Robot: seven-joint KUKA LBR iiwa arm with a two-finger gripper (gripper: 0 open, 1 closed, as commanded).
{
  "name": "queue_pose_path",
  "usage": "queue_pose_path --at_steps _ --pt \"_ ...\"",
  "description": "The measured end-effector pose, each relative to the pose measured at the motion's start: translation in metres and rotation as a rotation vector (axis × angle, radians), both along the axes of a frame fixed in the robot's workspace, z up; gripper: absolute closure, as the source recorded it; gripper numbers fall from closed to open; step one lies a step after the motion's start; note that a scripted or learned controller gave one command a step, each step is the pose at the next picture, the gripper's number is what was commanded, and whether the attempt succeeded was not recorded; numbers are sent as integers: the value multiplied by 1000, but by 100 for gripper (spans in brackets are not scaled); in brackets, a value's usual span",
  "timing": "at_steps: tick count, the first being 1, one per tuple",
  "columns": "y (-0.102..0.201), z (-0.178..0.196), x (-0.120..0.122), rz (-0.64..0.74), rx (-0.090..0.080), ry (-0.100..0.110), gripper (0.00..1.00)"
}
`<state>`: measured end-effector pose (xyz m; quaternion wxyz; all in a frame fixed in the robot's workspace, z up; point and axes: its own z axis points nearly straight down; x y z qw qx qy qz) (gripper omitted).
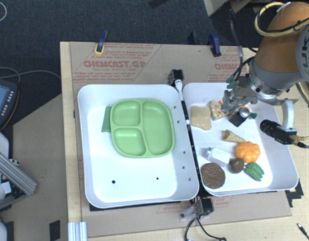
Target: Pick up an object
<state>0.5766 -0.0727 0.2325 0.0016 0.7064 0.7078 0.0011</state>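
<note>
The right bin (282,157) holds several small items: a beige flat piece (200,118), a small tan lump (216,109), a tan wedge (232,135), an orange pumpkin (247,151), a green ridged piece (254,170), a dark brown ball (236,165), a round brown disc (213,175) and a white packet (217,155). My gripper (235,107) hangs low over the far part of this bin, right beside the tan lump and just beyond the wedge. Its tip is dark and partly hidden by the wrist.
The left bin (94,159) carries a green divided plate (142,127). A black cylindrical part (277,131) of the arm sticks out over the right bin's right side. Clamps (100,43) hold the board's far edge.
</note>
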Motion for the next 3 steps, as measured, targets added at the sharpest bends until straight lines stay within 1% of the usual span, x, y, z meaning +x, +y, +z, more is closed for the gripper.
queue_pose_path --at_steps 1,2,3 --pt "-5 2 -2 -2 0 1 100" --pt "1 -8 2 -1 1 6 100" --pt "-7 -18 -8 -3 1 7 100"
